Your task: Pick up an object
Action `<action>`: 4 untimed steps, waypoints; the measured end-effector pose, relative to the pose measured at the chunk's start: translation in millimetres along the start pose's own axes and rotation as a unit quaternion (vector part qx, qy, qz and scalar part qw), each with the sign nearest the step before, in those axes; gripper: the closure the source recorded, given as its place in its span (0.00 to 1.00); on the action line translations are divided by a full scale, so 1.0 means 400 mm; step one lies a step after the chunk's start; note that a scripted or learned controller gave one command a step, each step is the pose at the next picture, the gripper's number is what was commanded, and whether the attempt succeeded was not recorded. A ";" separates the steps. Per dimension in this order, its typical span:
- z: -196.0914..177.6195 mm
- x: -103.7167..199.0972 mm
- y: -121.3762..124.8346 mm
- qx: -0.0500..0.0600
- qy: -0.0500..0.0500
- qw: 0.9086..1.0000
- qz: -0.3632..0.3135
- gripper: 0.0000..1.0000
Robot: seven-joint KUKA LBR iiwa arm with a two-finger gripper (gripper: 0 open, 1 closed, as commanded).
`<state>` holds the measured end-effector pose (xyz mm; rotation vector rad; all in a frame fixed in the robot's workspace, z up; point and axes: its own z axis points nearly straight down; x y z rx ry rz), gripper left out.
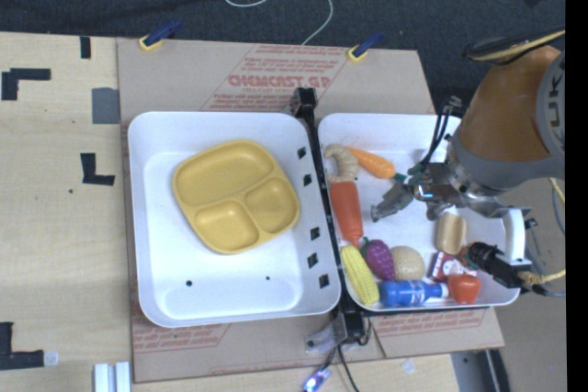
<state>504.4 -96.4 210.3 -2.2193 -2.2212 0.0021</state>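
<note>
The right bin (418, 126) holds a jumble of toy food. A carrot (372, 163) lies near its back wall, beside a pale knobbly piece (343, 162). An orange-red sausage shape (346, 208) runs along the left wall, with a corn cob (359, 274) below it at the front left corner. Next to the corn sit a purple piece (378, 258) and a tan round piece (408, 263), and a blue bottle (410, 293) lies along the front wall, touching a red piece (464, 287). A beige piece (449, 232) rests toward the right.

The hand (397, 200) hangs over the middle of this bin, its dark fingers spread apart and gripping nothing, pointing left toward the sausage shape. The arm (510, 119) enters from the right.

The left bin (152, 225) holds a yellow divided plate (235, 194). Both bins rest on cardboard (276, 73) on the counter (50, 197).
</note>
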 end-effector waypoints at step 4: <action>-0.272 0.313 -0.049 -0.006 0.002 1.000 -0.006 1.00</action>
